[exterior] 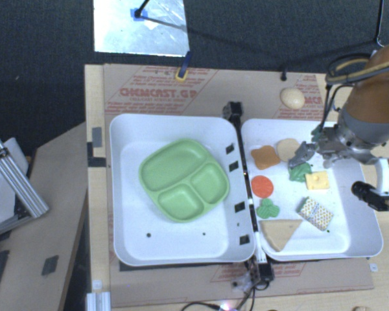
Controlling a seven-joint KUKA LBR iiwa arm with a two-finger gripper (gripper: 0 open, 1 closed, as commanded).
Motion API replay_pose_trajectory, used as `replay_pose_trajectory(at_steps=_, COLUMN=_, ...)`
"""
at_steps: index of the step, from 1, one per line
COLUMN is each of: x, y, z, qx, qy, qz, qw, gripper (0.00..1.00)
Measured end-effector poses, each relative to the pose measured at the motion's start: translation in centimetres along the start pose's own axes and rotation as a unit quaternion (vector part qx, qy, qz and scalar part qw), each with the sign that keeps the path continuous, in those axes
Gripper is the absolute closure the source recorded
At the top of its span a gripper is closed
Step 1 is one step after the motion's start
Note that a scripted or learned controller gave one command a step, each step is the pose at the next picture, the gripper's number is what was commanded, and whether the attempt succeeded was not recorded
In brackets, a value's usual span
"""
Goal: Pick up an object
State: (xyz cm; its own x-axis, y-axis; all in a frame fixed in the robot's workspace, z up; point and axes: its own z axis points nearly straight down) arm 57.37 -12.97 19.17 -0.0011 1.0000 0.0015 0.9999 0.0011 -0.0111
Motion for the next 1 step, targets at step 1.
replay_pose_trajectory(at_steps=1, x=0.00, y=0.29, z=-0.68, qx=-0.006, qy=-0.001, qz=-0.001, qw=1.0000, gripper=0.00)
